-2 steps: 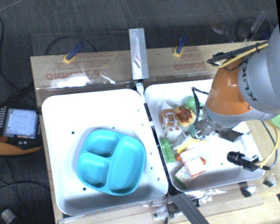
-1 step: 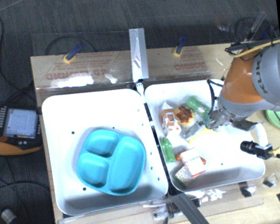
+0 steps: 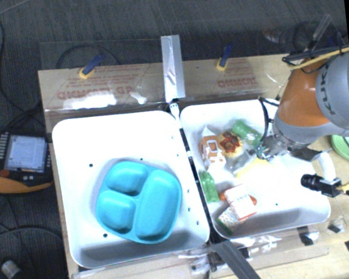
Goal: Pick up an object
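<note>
Two shallow white bins side by side on a wooden bench, seen from above at a slant. In the left bin [image 3: 69, 155], a turquoise divided plate [image 3: 138, 200] with three compartments, lying slightly tilted toward the front right corner. In the right bin [image 3: 295, 196], a loose cluster of small items: an orange-and-white packet [image 3: 211, 149] near the dividing wall, a red-and-brown item [image 3: 230, 141] just beside it, a green leafy-looking piece [image 3: 246, 130] toward the back, a pale yellow piece [image 3: 252, 166] near the middle, a green bottle-like item [image 3: 208, 186] lying along the left wall, and a red-and-white carton [image 3: 239, 202] near the front (its lettering too small to read). Reaching in from the right, the grey arm with its orange band [image 3: 298, 105], wrist low over the right bin. Gripper [image 3: 263, 151] down among the cluster, just beside the green piece and right above the yellow piece, close enough that contact cannot be ruled in or out. Opening of the gripper impossible to make out at this size, and nothing plainly seen held. Behind the bins, a clear plastic sheet [image 3: 111, 90] held by blue and yellow clamps. Off the bench to the left, a handheld control pendant [image 3: 18, 162] with a lit screen on the dark carpet
</note>
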### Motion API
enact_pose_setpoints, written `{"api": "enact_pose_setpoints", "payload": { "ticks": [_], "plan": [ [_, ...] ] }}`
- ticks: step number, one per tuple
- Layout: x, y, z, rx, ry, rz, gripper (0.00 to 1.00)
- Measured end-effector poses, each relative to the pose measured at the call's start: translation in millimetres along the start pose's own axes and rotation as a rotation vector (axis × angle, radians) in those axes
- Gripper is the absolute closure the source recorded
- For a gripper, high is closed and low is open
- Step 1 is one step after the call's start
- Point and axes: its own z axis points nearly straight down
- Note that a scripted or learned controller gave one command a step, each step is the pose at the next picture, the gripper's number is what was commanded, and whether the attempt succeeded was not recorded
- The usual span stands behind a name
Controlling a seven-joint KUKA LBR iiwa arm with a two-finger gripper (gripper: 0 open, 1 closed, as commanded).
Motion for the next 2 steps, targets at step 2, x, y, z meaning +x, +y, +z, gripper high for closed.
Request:
{"api": "enact_pose_setpoints", "payload": {
  "ticks": [2],
  "plan": [
    [7.5,-3.2,-157.8,0.014,-0.004,0.484,1.00]
  ]
}}
